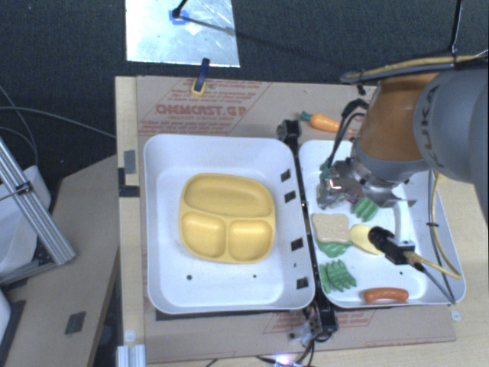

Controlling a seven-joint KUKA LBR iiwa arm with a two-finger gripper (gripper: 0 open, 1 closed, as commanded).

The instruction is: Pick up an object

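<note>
Yellow 3-compartment tray [227,217] in the left bin [164,205].

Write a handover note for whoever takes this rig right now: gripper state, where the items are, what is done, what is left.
Gripper: low in the right bin, near its left wall; grip state unreadable.
Right bin: bread slice, yellow piece, green leafy piece, sausage, green striped piece.
Carrot lies behind the bin.
Left bin: yellow divided tray.
Done: nothing visibly lifted.
Left: pick up one item.
</note>
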